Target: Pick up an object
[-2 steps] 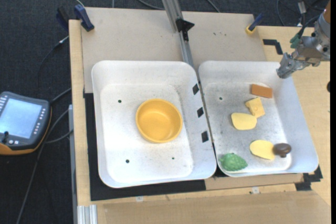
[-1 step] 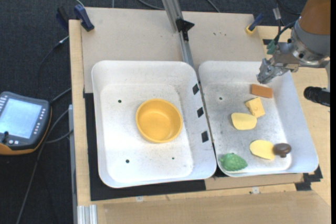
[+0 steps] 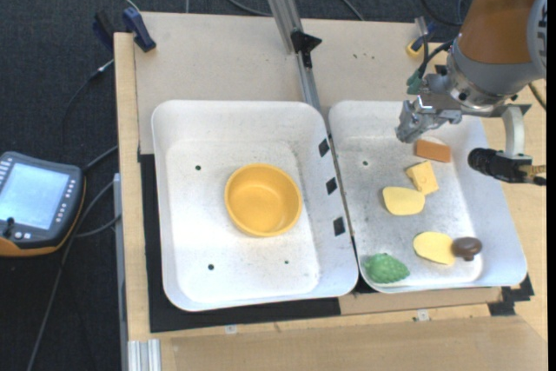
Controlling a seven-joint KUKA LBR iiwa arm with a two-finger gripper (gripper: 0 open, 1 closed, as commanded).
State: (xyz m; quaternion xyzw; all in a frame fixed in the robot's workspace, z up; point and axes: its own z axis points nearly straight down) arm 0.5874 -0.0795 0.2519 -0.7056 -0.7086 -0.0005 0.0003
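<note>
At the near rim of the right bin [image 3: 504,261] a green piece [image 3: 385,268] is seen, then yellow pieces; farthest lies an orange block [image 3: 433,151]. The gripper [image 3: 412,131] is poised just beside it, its state undeterminable. An approach is judged underway; descent and closing are required.

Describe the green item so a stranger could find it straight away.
Start at the right-hand white bin, the one under the gripper. Go to its near left corner, beside the divide between the two bins: the green item lies there. It is the one green, bumpy piece; its neighbours are smooth yellow, orange and brown pieces.
</note>
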